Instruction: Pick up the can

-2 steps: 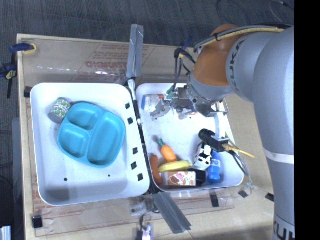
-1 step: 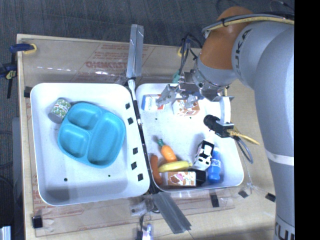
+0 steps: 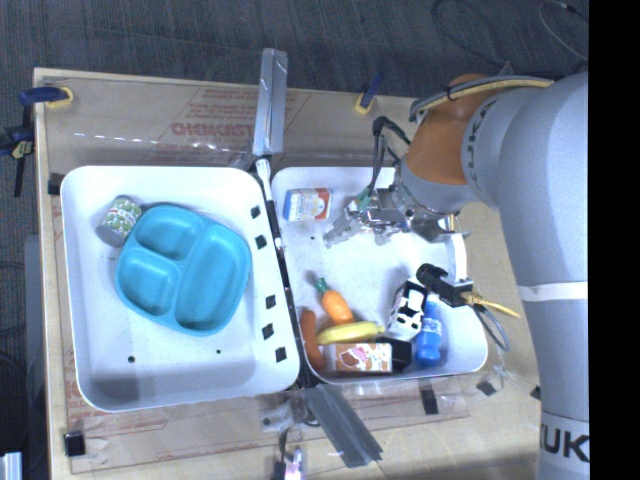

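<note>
The can (image 3: 119,218) lies touching the blue tray (image 3: 185,268); the gripper (image 3: 352,220), well apart, hovers, its spread unclear.

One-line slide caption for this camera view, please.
Gripper hovers over the right bin near a small carton; the can lies in the left bin beside a blue tray.

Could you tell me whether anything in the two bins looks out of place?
The can lies on its side in the left bin, wedged against the blue plate, while the gripper is over the right bin.
</note>
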